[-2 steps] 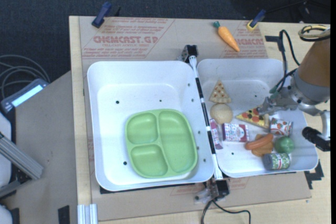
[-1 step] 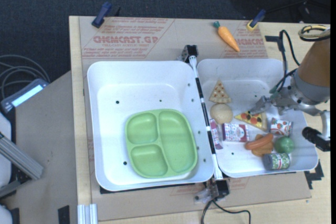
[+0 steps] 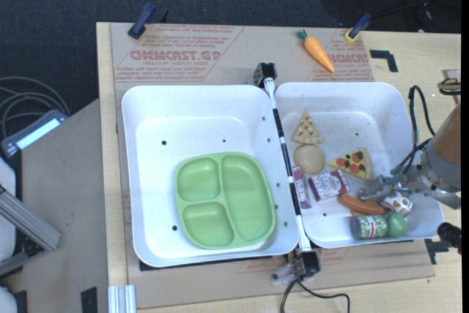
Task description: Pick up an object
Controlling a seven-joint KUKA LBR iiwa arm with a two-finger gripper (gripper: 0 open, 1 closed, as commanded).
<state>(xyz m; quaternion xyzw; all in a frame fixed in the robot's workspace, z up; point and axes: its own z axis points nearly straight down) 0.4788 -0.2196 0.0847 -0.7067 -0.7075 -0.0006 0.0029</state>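
The right bin (image 3: 344, 89) holds several toy foods. A triangular wafer (image 3: 307, 129) and a round biscuit (image 3: 309, 158) lie near its left wall. A pizza slice (image 3: 353, 163) sits mid-bin, with a dark red packet (image 3: 326, 186) to its lower left. An orange sausage (image 3: 360, 204), a green-labelled can (image 3: 370, 226), a green ball (image 3: 396, 224) and a small red and white item (image 3: 399, 203) crowd the front right corner. My gripper (image 3: 379, 188) reaches in low from the right, just above the sausage and beside the pizza slice. Nothing is visibly lifted.
The left bin (image 3: 190, 95) holds a green divided plate (image 3: 223, 199). A toy carrot (image 3: 319, 53) lies on the bench behind the right bin. A black cable (image 3: 415, 113) loops over the right bin's right rim. Clamps sit at the bench's back edge.
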